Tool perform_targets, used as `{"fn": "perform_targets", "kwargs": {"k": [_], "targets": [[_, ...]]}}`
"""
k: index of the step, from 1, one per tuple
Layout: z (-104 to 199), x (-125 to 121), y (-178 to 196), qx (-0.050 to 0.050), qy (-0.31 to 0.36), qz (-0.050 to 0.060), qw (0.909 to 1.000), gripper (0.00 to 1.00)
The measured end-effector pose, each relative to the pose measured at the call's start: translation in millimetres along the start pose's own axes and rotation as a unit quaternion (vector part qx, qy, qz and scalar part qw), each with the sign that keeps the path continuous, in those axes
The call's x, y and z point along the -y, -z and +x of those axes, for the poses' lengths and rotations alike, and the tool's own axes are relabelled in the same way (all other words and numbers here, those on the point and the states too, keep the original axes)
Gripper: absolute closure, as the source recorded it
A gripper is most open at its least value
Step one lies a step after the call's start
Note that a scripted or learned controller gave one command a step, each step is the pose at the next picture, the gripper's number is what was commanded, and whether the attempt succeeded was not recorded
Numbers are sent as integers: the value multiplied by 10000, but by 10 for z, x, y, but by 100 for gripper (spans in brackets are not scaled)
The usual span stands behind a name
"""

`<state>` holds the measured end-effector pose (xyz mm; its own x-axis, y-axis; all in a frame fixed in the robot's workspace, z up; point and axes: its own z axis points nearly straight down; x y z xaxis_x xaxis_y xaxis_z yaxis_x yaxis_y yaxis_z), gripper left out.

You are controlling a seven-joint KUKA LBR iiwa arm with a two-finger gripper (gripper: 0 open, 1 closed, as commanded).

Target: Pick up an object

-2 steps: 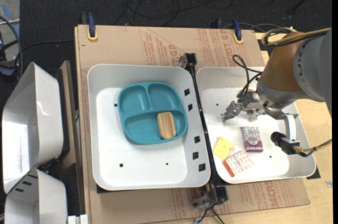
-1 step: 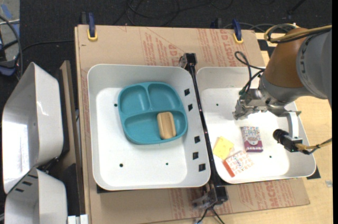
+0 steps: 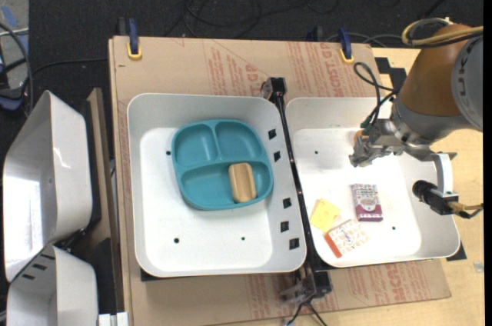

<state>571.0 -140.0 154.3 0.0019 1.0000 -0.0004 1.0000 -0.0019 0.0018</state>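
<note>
In the right bin (image 3: 330, 121) lie a small purple-and-white pack (image 3: 367, 201), a yellow piece (image 3: 324, 213) and an orange-and-white packet (image 3: 346, 237), all near the front. My gripper (image 3: 364, 150) hangs over the bin's middle, a little behind the purple pack and apart from it. Nothing shows between its fingers. The left bin (image 3: 154, 163) holds a teal divided plate (image 3: 196, 163) with a tan bread-like block (image 3: 241, 182) in its front right compartment.
The grey arm with its orange band (image 3: 434, 78) reaches in from the right over the right bin's far side. A black divider (image 3: 286, 155) runs between the bins. White containers (image 3: 42, 178) stand off the bench at the left.
</note>
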Motion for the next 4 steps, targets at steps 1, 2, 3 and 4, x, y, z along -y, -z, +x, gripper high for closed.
{"fn": "perform_targets", "kwargs": {"k": [1, 2, 3, 4], "targets": [[76, -22, 607, 5, 27, -22, 10000, 100], [20, 13, 1221, 9, 23, -26, 10000, 100], [19, 5, 1351, 4, 25, -5, 10000, 100], [539, 6, 1160, -7, 45, 17, 10000, 100]]}}
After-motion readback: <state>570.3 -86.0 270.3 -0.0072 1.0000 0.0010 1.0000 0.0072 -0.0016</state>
